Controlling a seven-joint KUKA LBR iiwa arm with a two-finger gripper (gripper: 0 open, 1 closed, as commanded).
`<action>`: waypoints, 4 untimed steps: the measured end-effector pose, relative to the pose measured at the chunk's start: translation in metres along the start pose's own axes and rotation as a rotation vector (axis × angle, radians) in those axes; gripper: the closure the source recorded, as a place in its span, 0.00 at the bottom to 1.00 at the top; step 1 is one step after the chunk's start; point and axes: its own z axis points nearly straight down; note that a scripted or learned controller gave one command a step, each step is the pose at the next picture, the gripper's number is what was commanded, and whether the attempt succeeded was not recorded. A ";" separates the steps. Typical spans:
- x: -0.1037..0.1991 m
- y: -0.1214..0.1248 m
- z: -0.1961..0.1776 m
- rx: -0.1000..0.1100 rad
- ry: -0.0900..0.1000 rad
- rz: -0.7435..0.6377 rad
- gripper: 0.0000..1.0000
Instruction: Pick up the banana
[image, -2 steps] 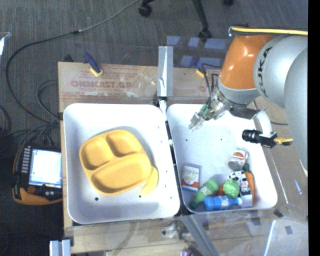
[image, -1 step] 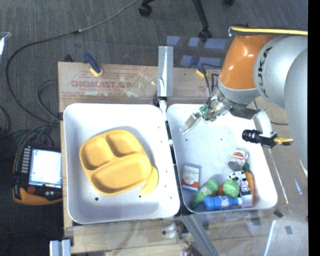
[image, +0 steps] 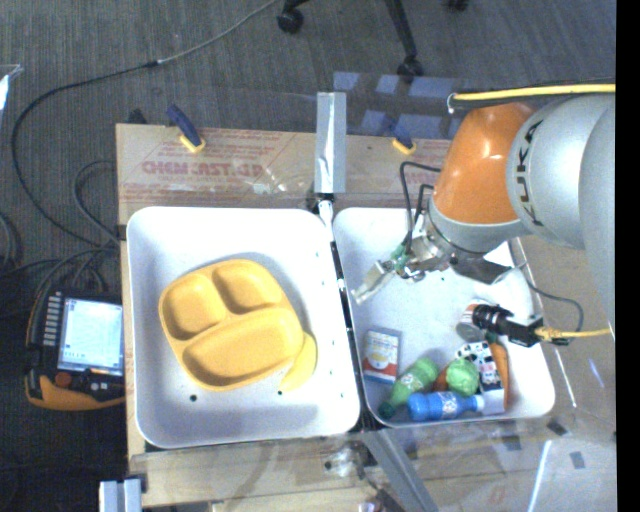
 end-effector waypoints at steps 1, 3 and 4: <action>-0.014 -0.001 0.000 0.002 -0.003 0.460 0.00; 0.009 -0.030 0.001 0.001 0.001 0.214 0.00; -0.007 -0.094 0.000 0.001 0.000 0.164 0.00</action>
